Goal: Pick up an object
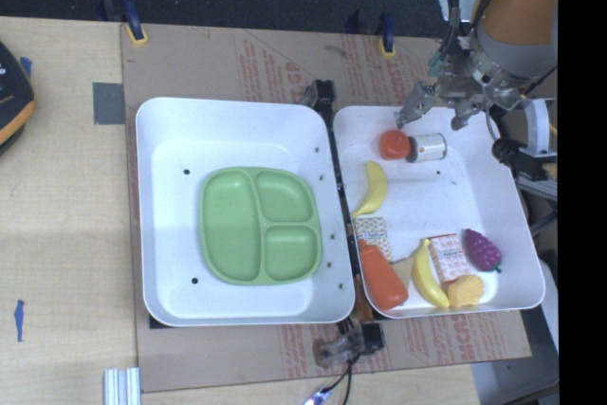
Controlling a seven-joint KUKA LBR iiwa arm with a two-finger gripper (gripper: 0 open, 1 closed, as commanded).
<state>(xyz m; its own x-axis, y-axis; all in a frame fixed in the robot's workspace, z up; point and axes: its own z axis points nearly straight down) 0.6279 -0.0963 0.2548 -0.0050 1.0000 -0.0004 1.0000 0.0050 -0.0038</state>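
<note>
Camera view: my gripper (438, 108) hangs over the right bin's (498, 194) far end, fingers spread apart, holding nothing. Just below it lie a red ball (394, 144) touching a small silver can (429, 148). Same bin: two bananas (372, 188) (429, 277), carrot (381, 277), grapes (482, 249), snack packet (447, 253). Left bin (161, 204): green divided plate (259, 225).
</note>
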